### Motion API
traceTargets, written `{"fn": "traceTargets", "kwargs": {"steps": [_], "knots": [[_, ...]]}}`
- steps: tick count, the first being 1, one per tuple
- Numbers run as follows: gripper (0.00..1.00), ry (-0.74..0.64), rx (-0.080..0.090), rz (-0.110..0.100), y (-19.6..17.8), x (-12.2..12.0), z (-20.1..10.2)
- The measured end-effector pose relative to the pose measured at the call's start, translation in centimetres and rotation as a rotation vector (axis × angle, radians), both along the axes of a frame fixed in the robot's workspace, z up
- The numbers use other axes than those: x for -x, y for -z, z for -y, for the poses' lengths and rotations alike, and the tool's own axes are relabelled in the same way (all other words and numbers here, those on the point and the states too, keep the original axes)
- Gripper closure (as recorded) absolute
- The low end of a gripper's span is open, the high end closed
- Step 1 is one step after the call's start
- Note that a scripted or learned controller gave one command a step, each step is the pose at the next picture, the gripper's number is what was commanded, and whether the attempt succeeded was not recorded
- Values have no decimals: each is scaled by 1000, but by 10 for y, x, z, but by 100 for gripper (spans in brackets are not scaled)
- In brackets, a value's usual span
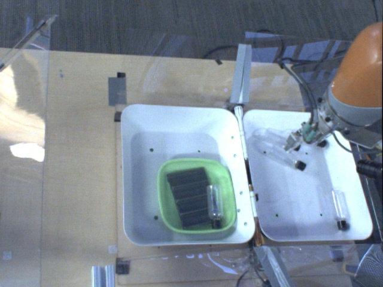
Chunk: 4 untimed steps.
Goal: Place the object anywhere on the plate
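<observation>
Tube (213, 204) on green plate (169, 219) — lettering unreadable.

Two white bins, left (134, 160) and right (359, 220), sit side by side on the wooden desk (66, 160). Dark carpet (149, 11) lies beyond the desk.

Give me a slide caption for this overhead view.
Gripper over a clear tube in the right bin; green plate left.
</observation>
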State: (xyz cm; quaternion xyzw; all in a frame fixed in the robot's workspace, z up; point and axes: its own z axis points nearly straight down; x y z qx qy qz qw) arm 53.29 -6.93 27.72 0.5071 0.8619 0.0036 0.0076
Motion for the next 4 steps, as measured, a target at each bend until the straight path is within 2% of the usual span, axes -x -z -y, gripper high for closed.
{"fn": "traceTargets", "kwargs": {"steps": [1,2,3,4], "knots": [[100,-193,0,-11,92,19,-66],[0,-192,0,-11,92,19,-65],[0,-202,1,-7,46,29,-42],[0,-168,0,-8,29,44,-72]]}}
